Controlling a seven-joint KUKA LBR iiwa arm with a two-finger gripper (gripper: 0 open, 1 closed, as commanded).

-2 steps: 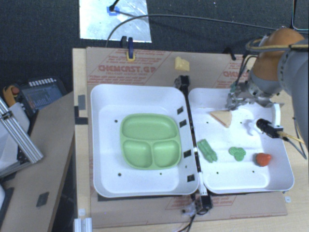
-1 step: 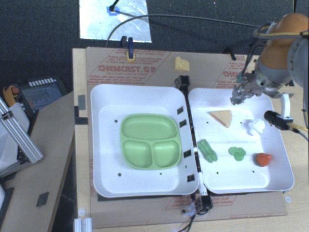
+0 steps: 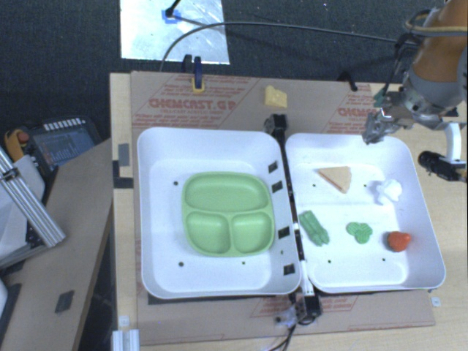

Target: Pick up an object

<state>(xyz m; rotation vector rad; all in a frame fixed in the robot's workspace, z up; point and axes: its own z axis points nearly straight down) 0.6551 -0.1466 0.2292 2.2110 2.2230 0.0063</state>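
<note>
Your gripper (image 3: pixel 374 131) hovers over the far rim of the right bin (image 3: pixel 420 269); I cannot tell how it is set. Inside that bin lie a tan wedge (image 3: pixel 335 178), a green piece (image 3: pixel 359 231) and a red piece (image 3: pixel 398 241).

Bins (image 3: pixel 219 141): white plastic, smooth, slight sheen. Plate (image 3: pixel 227 214): pale green plastic, smooth, matt. Bench board (image 3: pixel 241 97): brown cardboard-like sheet, matt, red print. Sheet (image 3: pixel 175 20) behind the bench: silvery, foil-like, shiny and creased. Rail (image 3: pixel 29 203) at left: bare ribbed metal. Arm (image 3: pixel 439 57): grey, with glossy orange band.
</note>
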